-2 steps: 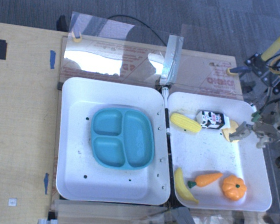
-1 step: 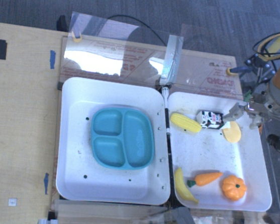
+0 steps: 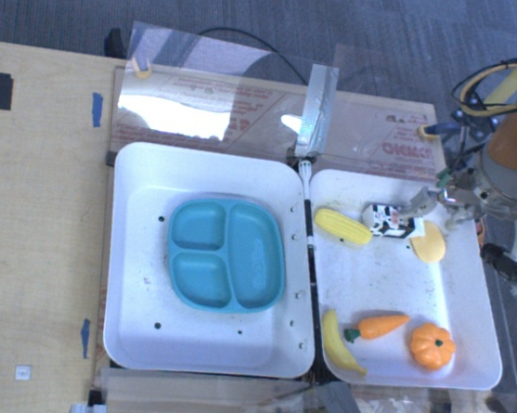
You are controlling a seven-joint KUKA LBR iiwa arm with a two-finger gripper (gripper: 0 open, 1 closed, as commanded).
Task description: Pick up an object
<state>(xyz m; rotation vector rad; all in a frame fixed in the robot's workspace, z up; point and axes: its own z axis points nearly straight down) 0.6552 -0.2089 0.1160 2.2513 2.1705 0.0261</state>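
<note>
Pale wooden bench [image 3: 20,246] (black tape marks) on grey floor [image 3: 264,5].

Robotics lab — taped bench [image 3: 29,248], white bins [image 3: 134,232]

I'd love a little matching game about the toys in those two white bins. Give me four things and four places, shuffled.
Things:
1. blue divided plate
2. corn cob
3. pumpkin
4. banana

Places:
A. right bin, near right corner
B. left bin, middle
C. right bin, near left corner, beside the carrot
D. right bin, far left part

Pairs: 1-B, 2-D, 3-A, 4-C
</note>
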